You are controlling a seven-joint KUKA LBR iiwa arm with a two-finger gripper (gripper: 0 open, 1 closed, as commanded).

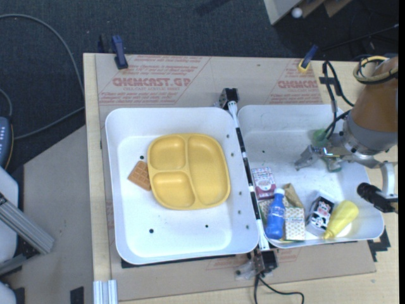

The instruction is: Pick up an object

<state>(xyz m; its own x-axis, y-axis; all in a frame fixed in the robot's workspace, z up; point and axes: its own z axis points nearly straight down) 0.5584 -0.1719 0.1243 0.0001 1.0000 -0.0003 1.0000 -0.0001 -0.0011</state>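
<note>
You have two white bins on the bench: the left bin (120,189) and the right bin (278,122); in the left bin you count one yellow divided plate (188,170) with three compartments, and one brown waffle-like piece (140,175) just beside its left edge; in the right bin, along the near side, you count one blue bottle (276,215), one yellow squeeze bottle (342,218), one small red-and-white carton (263,182), one black-and-white carton (321,213), one pale speckled packet (293,223) and one tan scrap (293,195) whose kind you cannot tell; on the far edge of the bench you see two blue clamps, one at the left (118,50) and one at the right (307,59).
</note>
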